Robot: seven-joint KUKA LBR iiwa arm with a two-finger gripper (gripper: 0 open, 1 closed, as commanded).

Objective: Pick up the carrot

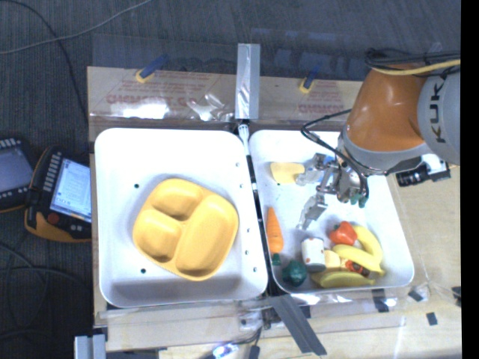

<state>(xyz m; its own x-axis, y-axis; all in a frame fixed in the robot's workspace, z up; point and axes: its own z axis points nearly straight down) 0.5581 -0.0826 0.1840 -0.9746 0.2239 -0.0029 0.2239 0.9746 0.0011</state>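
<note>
We see the slim orange carrot with a green top (275,231) lying in the right-hand shallow white bin (397,226), tight against its left wall, long axis running along that wall with the green end toward the near rim. Our gripper (317,200) hangs to the carrot's right, near but apart from it. The metal fingers (309,215) look spread and hold nothing. The yellow sectioned plate (186,227) sits in the left bin.

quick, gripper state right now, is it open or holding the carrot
Gripper: open, holding nothing, over the right bin. The carrot lies apart from it, by that bin's left wall.
</note>
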